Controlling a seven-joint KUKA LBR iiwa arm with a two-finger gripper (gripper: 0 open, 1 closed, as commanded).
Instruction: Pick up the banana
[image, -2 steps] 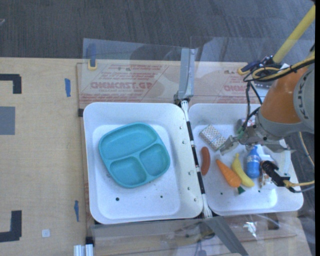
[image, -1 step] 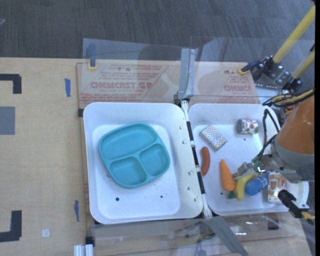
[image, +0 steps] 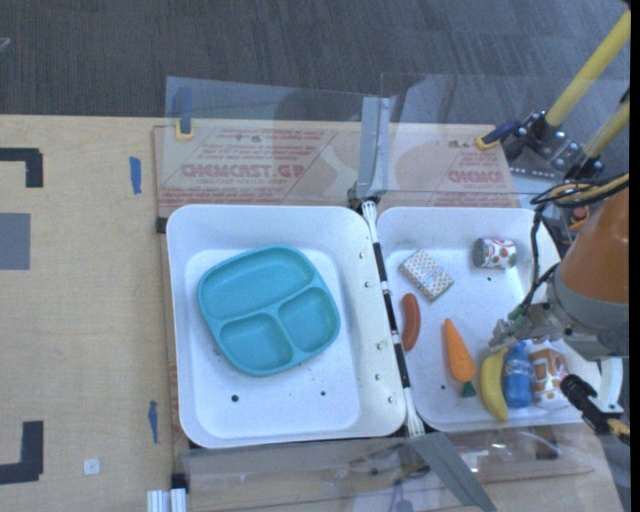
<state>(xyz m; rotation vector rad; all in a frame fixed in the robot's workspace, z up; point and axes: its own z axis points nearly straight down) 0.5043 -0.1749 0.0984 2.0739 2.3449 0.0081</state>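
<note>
Yellow banana (image: 492, 383) | just below end effector (image: 522, 328) | grip state unclear

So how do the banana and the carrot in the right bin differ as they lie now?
The banana is yellow and curved; the carrot is orange and straight, with a green stub at its lower end. The banana lies close beside a blue object under the arm, while the carrot has bare bin floor on its left. The banana looks thicker. Both lie flat in the right bin, side by side and roughly lengthwise.
</note>
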